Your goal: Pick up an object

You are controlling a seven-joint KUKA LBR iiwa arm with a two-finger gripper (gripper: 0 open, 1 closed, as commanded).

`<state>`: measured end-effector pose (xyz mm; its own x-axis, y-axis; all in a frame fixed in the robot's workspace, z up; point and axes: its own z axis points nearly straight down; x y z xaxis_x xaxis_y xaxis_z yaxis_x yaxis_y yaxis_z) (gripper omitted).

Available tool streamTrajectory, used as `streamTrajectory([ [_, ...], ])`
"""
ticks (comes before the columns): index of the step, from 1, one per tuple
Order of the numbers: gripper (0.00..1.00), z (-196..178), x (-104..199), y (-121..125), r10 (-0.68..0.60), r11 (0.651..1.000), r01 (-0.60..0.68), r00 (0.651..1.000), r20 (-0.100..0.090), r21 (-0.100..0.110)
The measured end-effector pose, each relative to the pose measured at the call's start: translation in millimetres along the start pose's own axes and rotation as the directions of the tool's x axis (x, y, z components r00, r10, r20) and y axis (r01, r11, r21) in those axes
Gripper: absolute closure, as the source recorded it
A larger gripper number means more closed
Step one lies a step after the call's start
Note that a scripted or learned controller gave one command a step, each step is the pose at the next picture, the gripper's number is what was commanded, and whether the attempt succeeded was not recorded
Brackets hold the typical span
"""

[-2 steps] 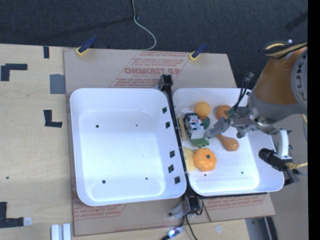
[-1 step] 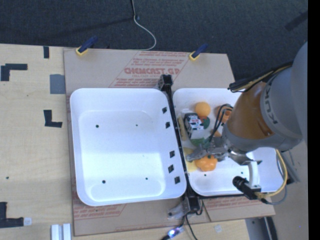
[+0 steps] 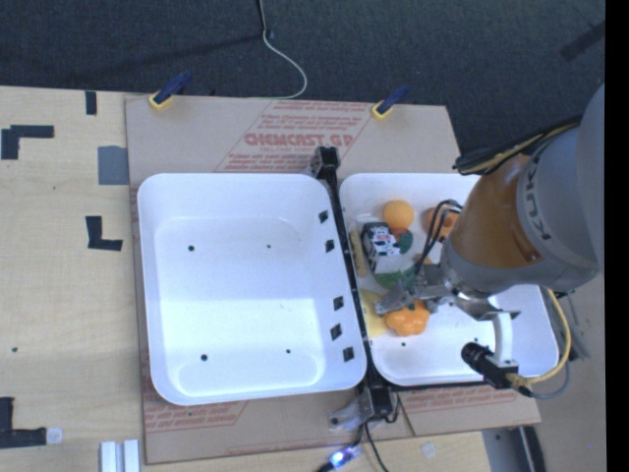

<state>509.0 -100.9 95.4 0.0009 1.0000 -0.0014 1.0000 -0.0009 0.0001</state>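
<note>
While arm reaches into right bin (image 3: 550, 347), gripper (image 3: 413, 298) sits over orange object (image 3: 407, 320); finger state can't tell, grasp unclear.

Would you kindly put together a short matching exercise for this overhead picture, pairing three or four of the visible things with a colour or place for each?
Things:
1. orange ball
2. left bin
3. clamps
4. arm

Descriptions:
A. blue and yellow, at the cardboard's top corners
B. white, on the left
C. grey with an orange band, reaching in from the right
D. round, near the top of the right bin

Pairs: 1-D, 2-B, 3-A, 4-C
</note>
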Motion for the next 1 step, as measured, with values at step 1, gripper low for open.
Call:
streamTrajectory([
  [1,1.00,-94.3,102.8,42.6,-0.012,1.000,0.012,1.000,-0.003,-0.008],
])
